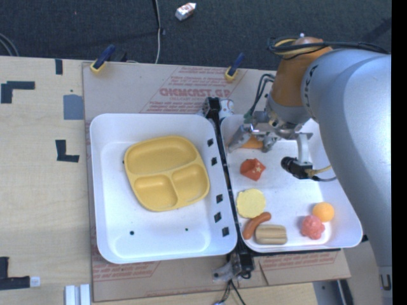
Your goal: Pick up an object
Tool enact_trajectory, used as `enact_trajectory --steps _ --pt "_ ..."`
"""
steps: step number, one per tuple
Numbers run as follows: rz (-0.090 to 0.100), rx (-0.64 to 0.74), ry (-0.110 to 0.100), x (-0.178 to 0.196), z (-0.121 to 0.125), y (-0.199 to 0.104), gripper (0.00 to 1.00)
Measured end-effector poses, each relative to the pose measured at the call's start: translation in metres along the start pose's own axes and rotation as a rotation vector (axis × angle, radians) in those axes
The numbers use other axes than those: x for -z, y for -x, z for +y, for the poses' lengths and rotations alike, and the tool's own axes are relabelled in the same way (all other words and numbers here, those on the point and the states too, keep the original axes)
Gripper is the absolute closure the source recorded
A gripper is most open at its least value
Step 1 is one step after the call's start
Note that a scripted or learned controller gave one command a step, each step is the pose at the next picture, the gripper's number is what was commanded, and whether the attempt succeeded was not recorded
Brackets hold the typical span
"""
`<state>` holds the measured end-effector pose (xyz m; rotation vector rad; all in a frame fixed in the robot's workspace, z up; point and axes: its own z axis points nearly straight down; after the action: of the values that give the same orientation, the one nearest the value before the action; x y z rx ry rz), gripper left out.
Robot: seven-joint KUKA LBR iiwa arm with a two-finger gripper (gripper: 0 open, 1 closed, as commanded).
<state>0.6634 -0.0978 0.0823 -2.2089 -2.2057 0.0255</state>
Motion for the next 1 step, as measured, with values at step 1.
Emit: enact_trajectory --steps 1 --pt "-0.002 -0.001 0.001 -0.0001 -0.0001 -0.001 0.0"
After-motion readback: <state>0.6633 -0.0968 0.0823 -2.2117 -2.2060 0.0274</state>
